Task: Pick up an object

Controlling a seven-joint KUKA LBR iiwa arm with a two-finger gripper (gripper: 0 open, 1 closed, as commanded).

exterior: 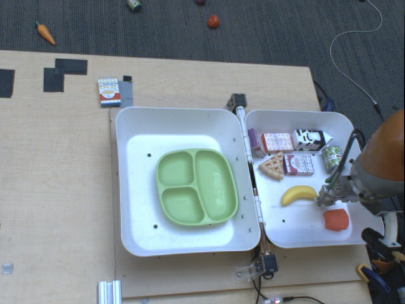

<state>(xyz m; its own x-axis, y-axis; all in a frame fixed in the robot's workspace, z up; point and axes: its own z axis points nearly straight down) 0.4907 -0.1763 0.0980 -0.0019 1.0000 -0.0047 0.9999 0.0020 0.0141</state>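
Observation:
The right bin [278, 230] holds several small items. A yellow banana [298, 195] lies in its middle, with a red block [336, 220] to its lower right. Toward the back are a pizza slice [273, 166], a pink box [276, 142], a reddish packet [299, 164], a black-and-white carton [310, 138], a green can [331, 156] and a purple piece [252, 142]. My gripper [328, 197] hangs low over the right bin, just right of the banana's tip and above the red block. Nothing is visibly held in it.
The left bin [136, 170] holds a green divided plate [196, 187]. A small red-and-white box [109, 92] lies on the bench behind the left bin. Dark tape patches [63, 73] mark the bench's far left. Small toys lie on the carpet beyond.

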